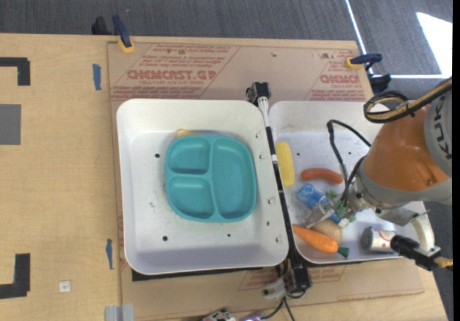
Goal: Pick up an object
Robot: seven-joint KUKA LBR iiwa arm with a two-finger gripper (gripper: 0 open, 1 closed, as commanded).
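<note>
Looking down at the right bin (316, 141), you find the gripper (343, 210) low among a knot of small items near the bin's near edge, with the grey arm (406, 161) and its orange band coming in from the right and covering much of the bin's right half. You cannot tell from this angle how the hand is set, because the wrist sits over it, so treat nothing as held. Just left of the tip lies a blue crinkled packet (311, 195), and just near of it a pale rounded piece (327, 228) touching an orange carrot (317, 239) that lies aslant against the near wall. Any of these could be your target; they crowd each other so closely that which one the tip is over is unclear. Further out, a small orange sausage-shaped item (321, 175) lies a little far of the packet, and a yellow corn cob (285, 162) rests along the left wall. The left bin (136, 169) carries a teal divided plate (212, 177), well apart from the work. Your main risk is the crowding: a close could catch two things at once, or pinch the packet's loose edge and let it slip on the lift. The carrot's rounded taper could squirt sideways under pressure. Watch the black cable (342, 151) looping across the bin too, since it could snag.
</note>
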